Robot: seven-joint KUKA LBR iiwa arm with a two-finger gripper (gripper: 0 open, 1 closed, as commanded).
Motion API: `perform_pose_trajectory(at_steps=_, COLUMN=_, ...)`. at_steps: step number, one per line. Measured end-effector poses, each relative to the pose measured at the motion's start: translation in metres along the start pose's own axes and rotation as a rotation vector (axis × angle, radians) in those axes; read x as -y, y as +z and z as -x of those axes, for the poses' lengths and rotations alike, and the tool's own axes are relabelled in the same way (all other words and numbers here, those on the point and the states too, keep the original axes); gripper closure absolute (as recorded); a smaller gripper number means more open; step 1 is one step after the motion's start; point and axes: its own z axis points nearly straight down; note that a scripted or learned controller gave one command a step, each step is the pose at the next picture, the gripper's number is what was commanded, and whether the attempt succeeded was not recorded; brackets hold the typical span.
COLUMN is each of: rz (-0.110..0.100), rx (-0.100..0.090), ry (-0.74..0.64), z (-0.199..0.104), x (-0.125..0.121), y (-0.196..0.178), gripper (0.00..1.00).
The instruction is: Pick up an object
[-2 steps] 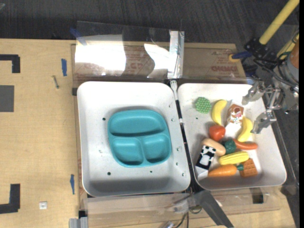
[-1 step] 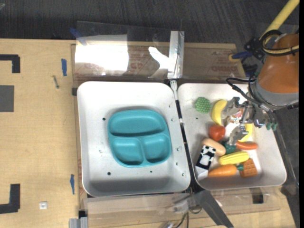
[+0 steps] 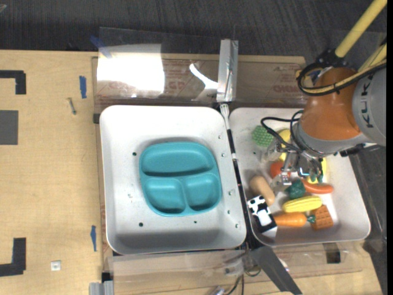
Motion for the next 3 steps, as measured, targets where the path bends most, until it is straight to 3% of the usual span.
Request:
perform_pose_trajectory(at_steps=1, rz=0.0, rx=-0.002, ry=0.103, z=0.048, x=0.033, y=0.002, gripper=0.0)
perform_pose_trajectory(at_steps=2, rz=0.0, rx=-0.005, ry=0.247, z=0.021, x=0.034, y=0.001, gripper=0.0)
perform_pose_trajectory(at_steps=3, rz=-0.001, rx=-0.001, ry=0.482, z=-0.001, x=0.003, y=0.0, gripper=0.0)
